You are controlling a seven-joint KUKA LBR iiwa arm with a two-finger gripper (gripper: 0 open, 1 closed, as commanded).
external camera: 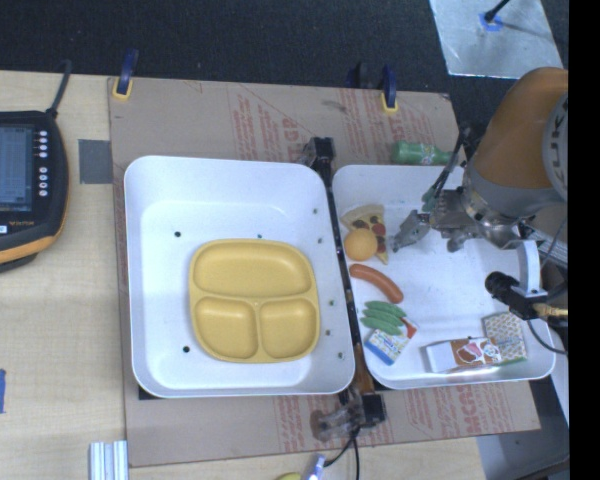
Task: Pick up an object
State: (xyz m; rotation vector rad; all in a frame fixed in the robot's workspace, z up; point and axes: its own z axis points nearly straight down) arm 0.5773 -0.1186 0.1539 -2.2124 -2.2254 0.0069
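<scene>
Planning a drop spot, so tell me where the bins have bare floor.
Left bin: bare strip between its walls and the yellow tray. Right bin: open floor between hot dog and waffle. Crowded along its left wall, around the orange.

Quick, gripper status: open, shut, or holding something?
Gripper: cannot be told from this view. It hangs over the right bin, just right of the pizza slice and orange, with nothing seen in it.
</scene>
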